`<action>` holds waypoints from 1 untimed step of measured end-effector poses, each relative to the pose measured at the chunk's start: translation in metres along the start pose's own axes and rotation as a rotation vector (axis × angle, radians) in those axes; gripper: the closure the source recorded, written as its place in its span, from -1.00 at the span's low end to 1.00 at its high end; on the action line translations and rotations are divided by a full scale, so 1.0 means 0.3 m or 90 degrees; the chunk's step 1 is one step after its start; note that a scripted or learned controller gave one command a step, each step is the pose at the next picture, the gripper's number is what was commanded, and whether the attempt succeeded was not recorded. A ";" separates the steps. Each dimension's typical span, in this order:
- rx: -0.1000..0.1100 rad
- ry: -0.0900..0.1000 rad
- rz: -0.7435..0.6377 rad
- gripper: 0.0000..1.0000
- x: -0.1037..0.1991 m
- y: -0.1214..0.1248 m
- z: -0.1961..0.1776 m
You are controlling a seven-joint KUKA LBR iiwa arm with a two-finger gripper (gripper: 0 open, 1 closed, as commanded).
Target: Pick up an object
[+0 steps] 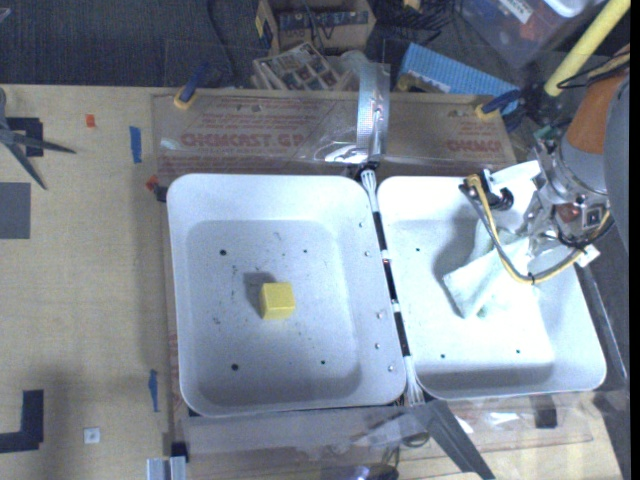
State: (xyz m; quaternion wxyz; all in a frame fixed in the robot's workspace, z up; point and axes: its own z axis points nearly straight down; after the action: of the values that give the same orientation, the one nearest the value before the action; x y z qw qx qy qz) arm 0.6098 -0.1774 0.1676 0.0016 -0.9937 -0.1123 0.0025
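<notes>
A small yellow block (277, 300) lies near the middle of the left bin (200, 208). In the right bin (420, 208) a pale, whitish-green soft object (475, 286) rests right of centre. The gripper (522, 240) hangs over the right bin's upper right part, just above and to the right of the pale object, with a yellow cable (497, 238) looping across it. The grey arm (590, 148) with its orange band comes in from the right edge. I cannot make out whether the gripper touches the pale object.
The two white bins sit side by side, joined at a central seam (385, 268). A cardboard panel (260, 133) stands behind them. Clutter of boxes and cables lies beyond the bench. Scissors (25, 148) lie on the wooden bench at far left.
</notes>
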 end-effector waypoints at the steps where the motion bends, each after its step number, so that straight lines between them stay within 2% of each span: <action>1: -0.003 0.005 0.014 1.00 0.128 -0.062 0.264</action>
State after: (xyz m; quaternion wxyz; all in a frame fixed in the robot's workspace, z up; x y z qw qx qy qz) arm 0.6428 -0.1504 0.0883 -0.0005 -0.9948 -0.1014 -0.0020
